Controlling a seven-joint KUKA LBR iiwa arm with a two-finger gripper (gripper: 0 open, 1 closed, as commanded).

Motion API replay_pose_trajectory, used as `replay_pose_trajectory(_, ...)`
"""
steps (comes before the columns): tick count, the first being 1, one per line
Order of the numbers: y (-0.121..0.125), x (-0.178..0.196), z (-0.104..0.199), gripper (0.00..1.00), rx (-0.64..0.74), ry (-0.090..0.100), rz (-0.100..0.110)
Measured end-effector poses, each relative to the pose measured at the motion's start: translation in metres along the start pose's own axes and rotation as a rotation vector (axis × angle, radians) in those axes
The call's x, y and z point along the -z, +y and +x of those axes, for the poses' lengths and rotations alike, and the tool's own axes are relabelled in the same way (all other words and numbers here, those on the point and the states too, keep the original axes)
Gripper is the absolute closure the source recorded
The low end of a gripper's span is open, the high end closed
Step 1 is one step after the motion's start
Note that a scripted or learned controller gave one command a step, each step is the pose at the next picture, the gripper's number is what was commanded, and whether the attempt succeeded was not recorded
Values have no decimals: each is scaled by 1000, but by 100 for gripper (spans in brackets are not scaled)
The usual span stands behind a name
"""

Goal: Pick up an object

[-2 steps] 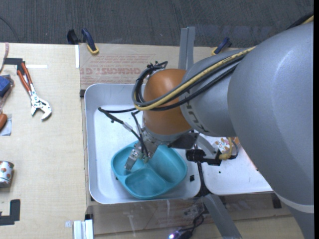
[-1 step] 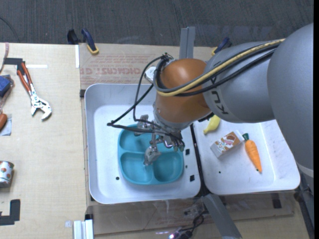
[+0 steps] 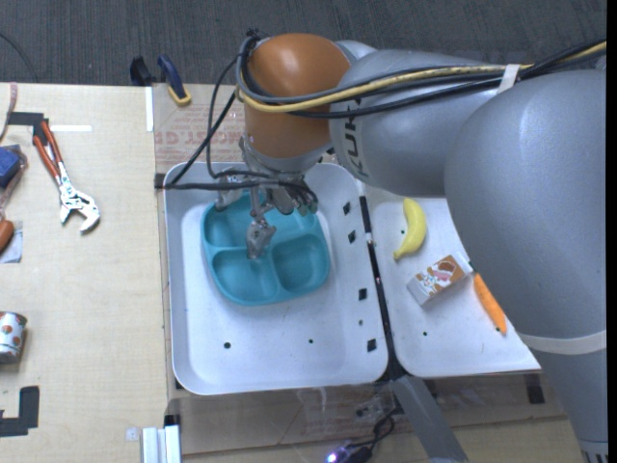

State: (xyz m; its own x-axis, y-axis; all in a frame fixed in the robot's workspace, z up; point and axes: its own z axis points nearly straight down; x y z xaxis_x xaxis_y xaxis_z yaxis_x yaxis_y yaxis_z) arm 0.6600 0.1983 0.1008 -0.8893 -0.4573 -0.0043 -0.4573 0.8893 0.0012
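Yellow banana point(image 3: 414, 228) beside small carton point(image 3: 440, 280)

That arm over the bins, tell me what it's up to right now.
The grey KUKA arm reaches in over the left bin, its gripper lowered onto a teal divided plate that lies in that bin. The view does not show anything clearly between its fingers, so a grasp cannot be confirmed. In the right bin lie a banana, a small snack box and a carrot, apart from the gripper.
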Motion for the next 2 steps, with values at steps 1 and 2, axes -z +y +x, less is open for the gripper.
replay_pose_trajectory(1, 4, -2, 37, 0, 509, -14, -1)
replay_pose_trajectory(2, 2, -2, 121, 0, 1141, -9, -4)
